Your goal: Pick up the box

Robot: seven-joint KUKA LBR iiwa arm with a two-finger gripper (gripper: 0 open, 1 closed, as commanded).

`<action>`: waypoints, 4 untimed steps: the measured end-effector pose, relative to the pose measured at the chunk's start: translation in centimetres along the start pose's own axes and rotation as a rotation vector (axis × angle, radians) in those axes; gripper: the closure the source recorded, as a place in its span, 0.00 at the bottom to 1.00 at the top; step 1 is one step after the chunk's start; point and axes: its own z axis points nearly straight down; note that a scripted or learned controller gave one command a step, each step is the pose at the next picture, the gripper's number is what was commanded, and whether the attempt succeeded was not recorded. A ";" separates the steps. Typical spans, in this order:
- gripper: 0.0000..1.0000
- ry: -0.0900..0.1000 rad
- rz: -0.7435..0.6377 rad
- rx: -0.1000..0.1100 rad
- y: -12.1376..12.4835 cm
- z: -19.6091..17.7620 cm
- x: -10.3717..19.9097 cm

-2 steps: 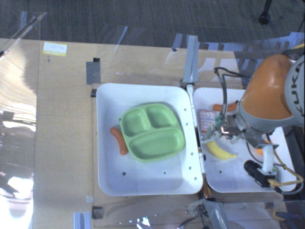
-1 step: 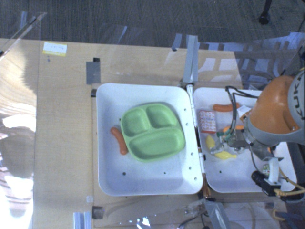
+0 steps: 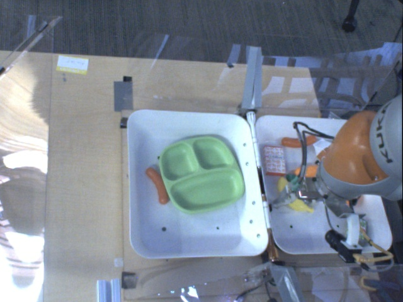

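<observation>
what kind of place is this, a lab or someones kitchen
Most likely a robotics lab or test cell, not a kitchen. A grey and orange robot arm reaches over two white bins on a wooden bench, with a green divided tray and toy-like food, and carpet beyond.

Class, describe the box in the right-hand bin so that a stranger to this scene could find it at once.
Start at the right bin, where the arm reaches in. The box lies flat by the bin's left wall, close to the divider. It is small, rectangular, with a red and white printed face, unlike the orange and yellow pieces beside it.
</observation>
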 end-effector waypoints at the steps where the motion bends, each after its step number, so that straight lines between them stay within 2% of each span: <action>1: 0.00 -0.003 -0.002 -0.003 0.0 0.0 0.9; 2: 1.00 -0.003 -0.004 -0.010 0.3 -1.2 1.0; 3: 1.00 0.000 0.092 0.006 5.9 -14.8 7.1; 4: 1.00 0.002 -0.188 0.010 4.1 -13.3 14.3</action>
